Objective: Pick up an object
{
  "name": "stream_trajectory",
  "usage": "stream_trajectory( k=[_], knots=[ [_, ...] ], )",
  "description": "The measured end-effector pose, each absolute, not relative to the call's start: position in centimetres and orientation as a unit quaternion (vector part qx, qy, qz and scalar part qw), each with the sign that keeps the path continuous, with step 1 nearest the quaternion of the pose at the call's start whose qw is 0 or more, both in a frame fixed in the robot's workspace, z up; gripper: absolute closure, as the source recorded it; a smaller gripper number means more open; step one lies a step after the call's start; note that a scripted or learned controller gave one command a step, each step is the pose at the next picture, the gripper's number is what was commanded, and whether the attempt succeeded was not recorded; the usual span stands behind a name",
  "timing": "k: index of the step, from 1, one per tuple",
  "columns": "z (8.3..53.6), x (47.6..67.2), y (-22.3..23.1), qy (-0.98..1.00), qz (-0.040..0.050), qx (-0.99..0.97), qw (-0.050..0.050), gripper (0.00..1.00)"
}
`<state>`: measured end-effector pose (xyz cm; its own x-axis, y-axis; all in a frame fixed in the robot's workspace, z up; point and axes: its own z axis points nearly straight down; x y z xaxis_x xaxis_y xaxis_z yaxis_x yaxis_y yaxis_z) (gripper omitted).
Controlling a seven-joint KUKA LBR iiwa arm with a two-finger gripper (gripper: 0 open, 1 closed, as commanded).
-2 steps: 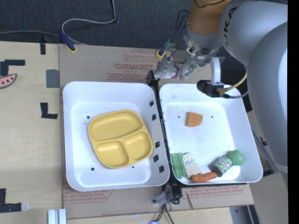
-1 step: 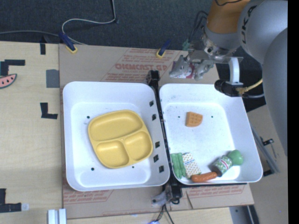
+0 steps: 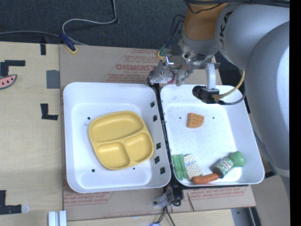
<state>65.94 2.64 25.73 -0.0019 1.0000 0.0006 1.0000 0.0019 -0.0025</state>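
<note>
The right bin (image 3: pixel 252 142) holds several small objects. An orange waffle-like piece (image 3: pixel 194 120) lies near its middle. Along its near edge lie a green packet (image 3: pixel 178 166), a white patterned packet (image 3: pixel 191 164), an orange-red carrot-like stick (image 3: pixel 205 178) and a green bottle (image 3: pixel 229 163) on its side. My gripper (image 3: pixel 167 76) hangs over the far end of the wall between the two bins, well away from the waffle piece and with nothing seen in it. The arm's wrist hides part of the far right bin corner.
A yellow divided plate (image 3: pixel 121 139) fills the middle of the left bin (image 3: pixel 70 126). The bins stand on cardboard (image 3: pixel 117 65). A cable with a blue-yellow plug (image 3: pixel 69 42) lies at the back left. The grey arm (image 3: pixel 263 55) looms over the right side.
</note>
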Motion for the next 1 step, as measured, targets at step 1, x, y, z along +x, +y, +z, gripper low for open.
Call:
stream_trajectory(
  k=[1],
  knots=[
    [25.51,66.79,8.24,-0.708,0.0006,-0.706,0.001,1.00]
  ],
)
